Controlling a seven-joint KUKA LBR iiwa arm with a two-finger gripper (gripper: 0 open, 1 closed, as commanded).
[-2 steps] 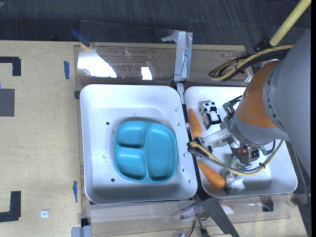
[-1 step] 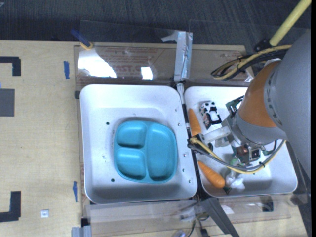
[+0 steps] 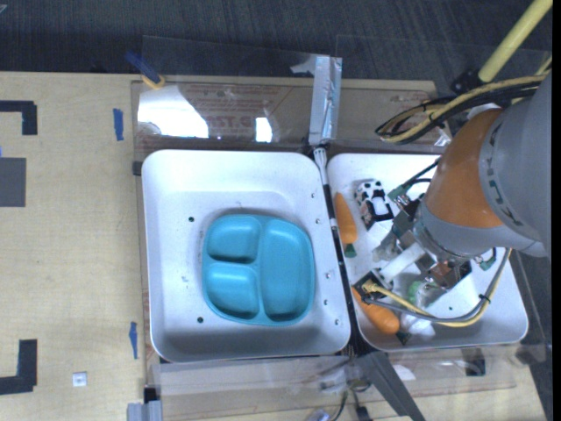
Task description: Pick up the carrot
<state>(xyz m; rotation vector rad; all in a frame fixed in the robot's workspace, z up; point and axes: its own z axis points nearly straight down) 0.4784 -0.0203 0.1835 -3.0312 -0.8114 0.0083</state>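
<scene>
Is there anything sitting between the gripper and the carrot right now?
Nothing visible does. The carrot lies bare along the left wall of the right bin, with open bin floor beside it. The gripper is lower in that bin, among its own cables.

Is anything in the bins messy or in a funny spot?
Nothing looks spilled or broken. The blue plate sits flat in the left bin. One carrot lies pushed against the right bin's left wall, and another orange piece lies near its front corner.

Light was bright and even, with white glare on the clear panel (image 3: 206,117) behind the bins. Shadows were soft; fine detail looked slightly blurred.
</scene>
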